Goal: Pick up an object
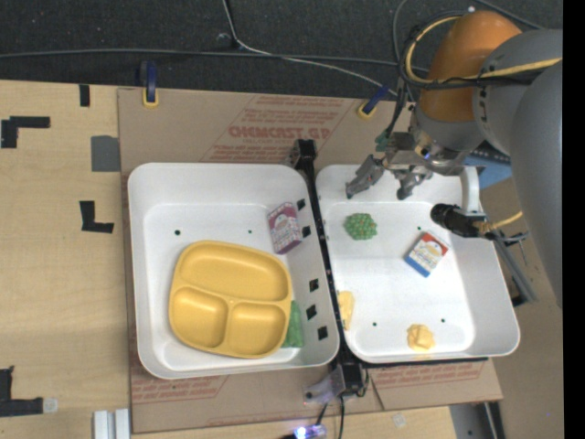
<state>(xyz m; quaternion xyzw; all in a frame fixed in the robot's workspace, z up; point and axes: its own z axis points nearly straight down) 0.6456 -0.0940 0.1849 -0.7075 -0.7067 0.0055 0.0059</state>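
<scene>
Hand (385,182) held spread and empty over the far edge of the right bin (484,337).

A green knobbly ball (360,226) is seen just below the fingers, apart from them; a red-and-blue box (426,253) and two yellow pieces (420,337) lie in the same bin. A yellow divided tray (229,298) is placed in the left bin (146,245).

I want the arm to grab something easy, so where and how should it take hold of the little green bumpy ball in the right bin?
Grip the green ball across its middle, coming straight down from above. It looks round and lies apart from the bin wall and the small red and blue box, so the fingers probably have room on either side. The open gripper hangs just above and beyond it.
</scene>
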